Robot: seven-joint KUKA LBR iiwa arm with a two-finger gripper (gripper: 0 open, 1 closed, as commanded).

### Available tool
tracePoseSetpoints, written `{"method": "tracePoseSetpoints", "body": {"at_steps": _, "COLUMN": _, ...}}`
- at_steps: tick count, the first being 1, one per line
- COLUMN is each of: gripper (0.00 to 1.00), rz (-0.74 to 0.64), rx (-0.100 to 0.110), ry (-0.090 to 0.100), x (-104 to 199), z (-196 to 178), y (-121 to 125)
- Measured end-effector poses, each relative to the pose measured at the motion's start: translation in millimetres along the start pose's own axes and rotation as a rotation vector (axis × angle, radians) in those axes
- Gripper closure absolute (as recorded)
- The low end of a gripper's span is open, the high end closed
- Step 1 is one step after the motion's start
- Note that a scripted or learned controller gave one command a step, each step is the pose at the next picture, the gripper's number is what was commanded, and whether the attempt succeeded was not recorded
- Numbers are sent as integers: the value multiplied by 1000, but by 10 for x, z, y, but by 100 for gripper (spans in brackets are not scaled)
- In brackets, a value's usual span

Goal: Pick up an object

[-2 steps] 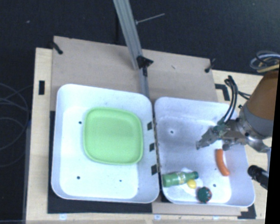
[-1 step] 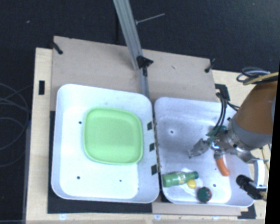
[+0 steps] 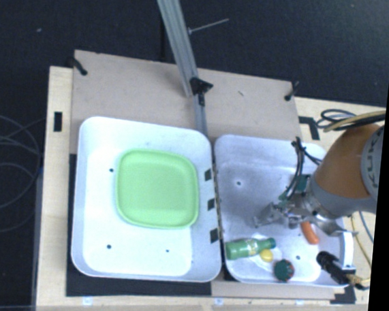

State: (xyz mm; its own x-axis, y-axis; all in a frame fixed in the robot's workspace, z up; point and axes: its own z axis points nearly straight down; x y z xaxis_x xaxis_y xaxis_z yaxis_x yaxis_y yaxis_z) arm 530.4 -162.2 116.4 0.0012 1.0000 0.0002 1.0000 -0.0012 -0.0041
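Observation:
In the right bin (image 3: 248, 163) my gripper (image 3: 269, 215) hangs low over the floor, its metal fingers pointing left, and nothing shows between them. Just below it lies a green bottle (image 3: 248, 247) with a yellow cap, on its side near the bin's front edge. A small yellow piece (image 3: 266, 256) sits beside the bottle's cap end. A dark green ball (image 3: 283, 269) rests at the front, right of the bottle. An orange piece (image 3: 309, 231) lies right of the gripper, close under the wrist.
The left bin (image 3: 96, 176) holds a light green square plate (image 3: 157, 188) in its middle. A grey metal pole (image 3: 181, 41) slants up from between the bins at the back. The divider wall between the bins runs just left of the bottle.

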Motion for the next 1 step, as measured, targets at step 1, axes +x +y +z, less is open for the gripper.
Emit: {"method": "tracePoseSetpoints", "body": {"at_steps": 1, "gripper": 100, "rz": 1, "rx": -6, "ry": 0, "x": -2, "z": -131, "y": 15}}
